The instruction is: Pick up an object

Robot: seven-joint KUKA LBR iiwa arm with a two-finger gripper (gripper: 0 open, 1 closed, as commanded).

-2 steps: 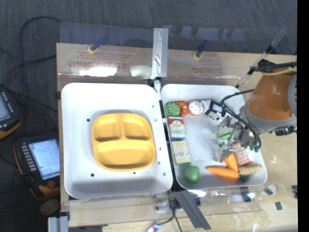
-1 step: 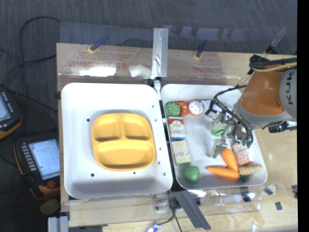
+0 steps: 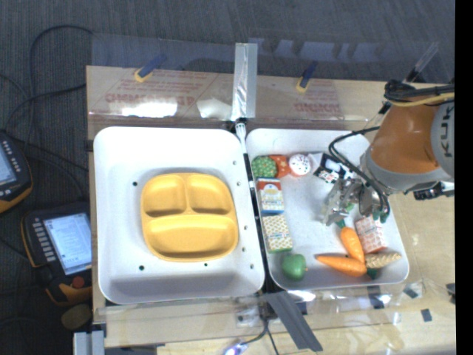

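We see the end effector [image 3: 341, 207] low in the right bin [image 3: 310, 272]; can't tell its state. Nearest object, a carrot [image 3: 352, 244], lies just below it in view, long axis near-vertical.

Arm [image 3: 414, 143] cut off at right edge; base out of frame. Gripper [image 3: 341, 207] blurred, finger detail unresolved. Packet [image 3: 369, 235] partly covered by gripper. Pendant [image 3: 11, 172] cut by left edge. Labels on boxes [image 3: 272, 197] too small to read. Red item [image 3: 279, 164] largely hidden between green item [image 3: 264, 167] and round white item [image 3: 300, 165]; identity unclear.
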